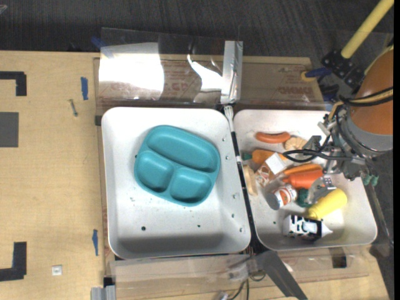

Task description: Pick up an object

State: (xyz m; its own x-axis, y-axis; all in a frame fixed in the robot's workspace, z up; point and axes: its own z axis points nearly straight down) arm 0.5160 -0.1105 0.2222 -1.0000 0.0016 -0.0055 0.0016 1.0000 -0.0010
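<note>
My gripper [325,181] reaches in from the right and hangs low over the right bin [362,233]. It sits just above a pile of small objects. An orange carrot-shaped piece [302,175] lies directly to its left, and a yellow bottle-like object [329,203] lies just below it. An orange sausage-shaped toy [272,137] rests toward the bin's far side. A black-and-white item [304,226] lies near the front wall. A small red-and-white can [285,196] sits left of the yellow object. The arm's wrist hides part of the pile.
The left bin [119,217] holds a teal divided plate [177,164] near its middle. A metal divider [232,74] stands behind the bins. Cardboard-coloured bench surface [44,167] stretches to the left. A yellow rod [372,19] slants at the upper right.
</note>
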